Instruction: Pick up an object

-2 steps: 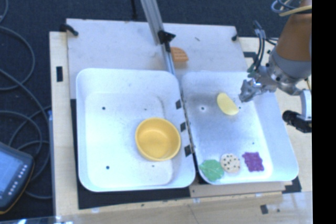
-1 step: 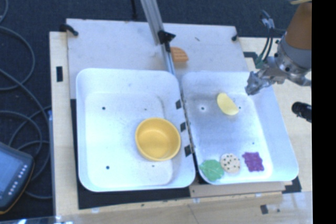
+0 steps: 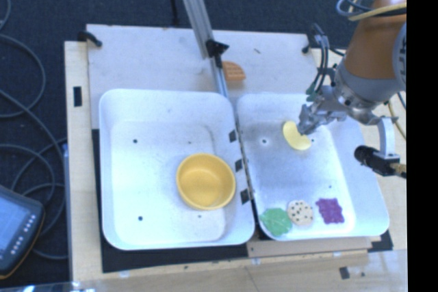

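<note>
A flat, pale-yellow disc-shaped piece lies on the floor of the right-hand shallow white plastic bin, toward its far side, with the grey arm's jaws poised at its upper edge, touching or just above it; the slant of the view leaves it unclear whether they stand apart or together. The piece looks thin and smooth, so the likeliest failure is that the jaws scrape the bin floor or skid off its rim, nudging it aside rather than lifting it. Along the same bin's near edge sit three small flat toys in a row: a green leafy one, a round speckled cookie and a purple knobbly one. The left bin holds a glossy yellow plastic bowl, upright. An orange ridged object rests on the pale wooden table behind the bins.
</note>
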`<state>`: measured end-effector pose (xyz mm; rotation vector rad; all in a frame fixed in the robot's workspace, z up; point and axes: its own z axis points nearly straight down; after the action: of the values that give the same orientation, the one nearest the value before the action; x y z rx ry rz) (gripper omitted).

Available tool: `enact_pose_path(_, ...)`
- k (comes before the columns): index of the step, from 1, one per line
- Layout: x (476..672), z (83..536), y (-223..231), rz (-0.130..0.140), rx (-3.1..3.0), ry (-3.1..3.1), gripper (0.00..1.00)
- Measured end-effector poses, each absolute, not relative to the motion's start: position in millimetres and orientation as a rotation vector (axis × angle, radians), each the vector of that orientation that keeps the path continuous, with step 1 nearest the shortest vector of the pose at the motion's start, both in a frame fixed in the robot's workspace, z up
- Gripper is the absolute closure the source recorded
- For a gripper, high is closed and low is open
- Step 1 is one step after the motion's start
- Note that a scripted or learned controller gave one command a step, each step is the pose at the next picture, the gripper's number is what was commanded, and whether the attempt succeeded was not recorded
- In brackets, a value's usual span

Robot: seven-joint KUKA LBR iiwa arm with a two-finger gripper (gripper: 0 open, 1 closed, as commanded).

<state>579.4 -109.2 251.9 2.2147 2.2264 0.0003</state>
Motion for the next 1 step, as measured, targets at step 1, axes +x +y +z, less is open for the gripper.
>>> enact_pose_path(1,559.7,240.8,-59.8,0.000,2.215,2.227,1.00)
